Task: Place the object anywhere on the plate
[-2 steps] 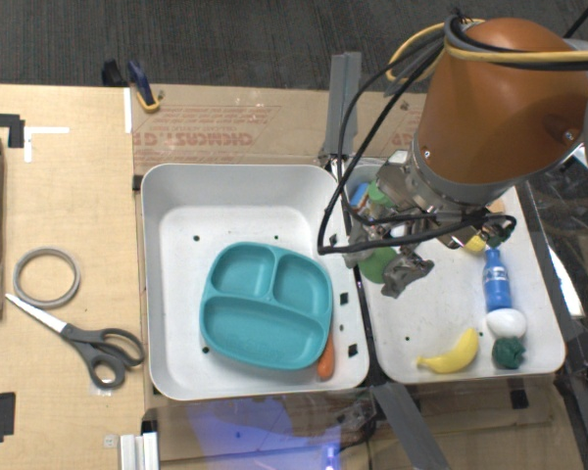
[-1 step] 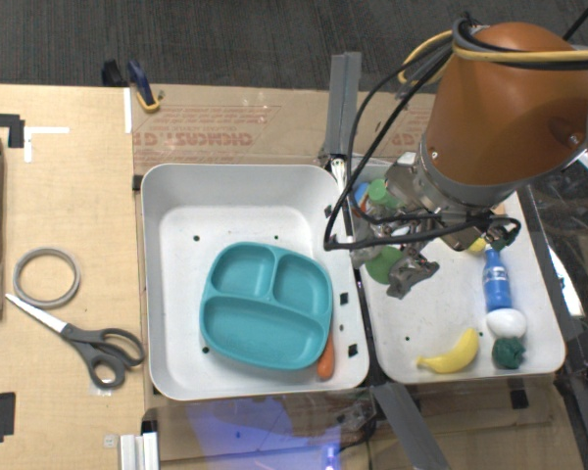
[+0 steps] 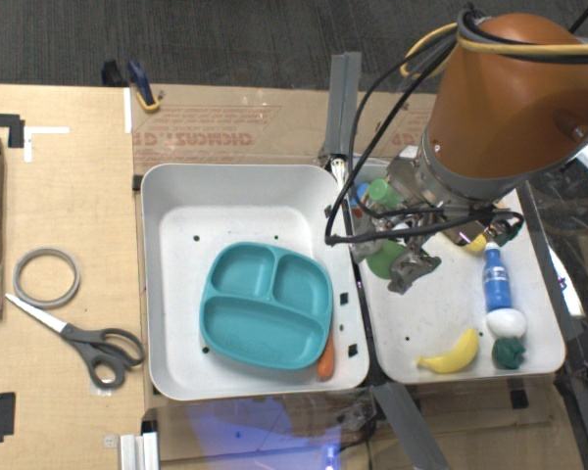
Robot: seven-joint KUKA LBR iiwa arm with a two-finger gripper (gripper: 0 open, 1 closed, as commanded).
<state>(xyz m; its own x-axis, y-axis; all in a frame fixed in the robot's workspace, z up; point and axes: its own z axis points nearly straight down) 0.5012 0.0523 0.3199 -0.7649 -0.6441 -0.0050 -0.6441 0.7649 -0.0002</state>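
Note:
A teal divided plate (image 3: 267,306) lies in the left white bin (image 3: 167,262). An orange carrot (image 3: 325,361) rests against the plate's lower right rim. My gripper (image 3: 410,266) hangs low over the left part of the right bin (image 3: 544,311), under the big orange wrist band. It sits right beside a green object (image 3: 380,258), which the gripper and black cables partly hide. I see nothing clearly held. Another green item (image 3: 377,195) lies further back.
The right bin also holds a yellow banana (image 3: 449,352), a blue bottle (image 3: 496,284), a white ball (image 3: 507,322) and a dark green piece (image 3: 510,353). Scissors (image 3: 88,346) and a tape roll (image 3: 46,274) lie on the bench to the left.

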